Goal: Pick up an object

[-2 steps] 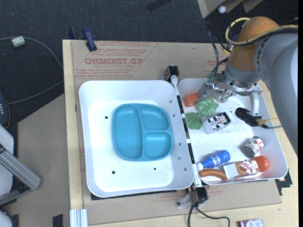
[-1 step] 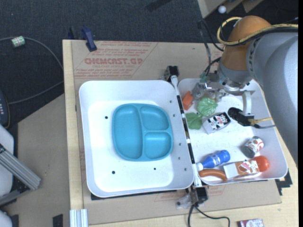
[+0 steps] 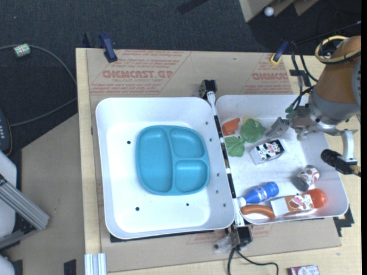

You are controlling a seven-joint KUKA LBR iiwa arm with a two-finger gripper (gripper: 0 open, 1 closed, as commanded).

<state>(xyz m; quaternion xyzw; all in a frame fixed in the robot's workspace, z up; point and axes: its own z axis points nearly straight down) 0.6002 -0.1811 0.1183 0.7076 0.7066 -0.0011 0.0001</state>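
The pincer [image 3: 279,128] hangs low over the right bin [image 3: 338,208], near that bin's far left part, at the end of a grey arm [image 3: 335,90] with an orange band that comes in from the right. Whether it is spread or pressed together cannot be told from this angle, and nothing is seen pinched in it.

Just below the pincer, toward the camera, lies a small black-and-white patterned box [image 3: 268,150], tilted, close to the pincer tip but not clearly touching it. To the pincer's left lie two green leafy pieces [image 3: 243,136] and, further left by the bin wall, a small orange piece [image 3: 230,125]. Nearer the camera and to the pincer's right sits a small can [image 3: 308,177]. Along the near wall, well below the pincer, lie a blue bottle with a white cap [image 3: 259,193], a flat orange-rimmed thing [image 3: 257,212] and a white-and-orange bottle on its side [image 3: 299,203].

Far to the pincer's left, the left bin [image 3: 109,153] holds a blue divided plate [image 3: 172,158] with three compartments, lying flat in the middle.

Both bins rest on a pale wooden bench [image 3: 172,67] printed with red lettering; blue clamps [image 3: 106,46] grip its far edge. Around the bench is dark carpet [image 3: 114,10], with a cable [image 3: 51,53] trailing at the left and a metal frame [image 3: 23,205] at the lower left.
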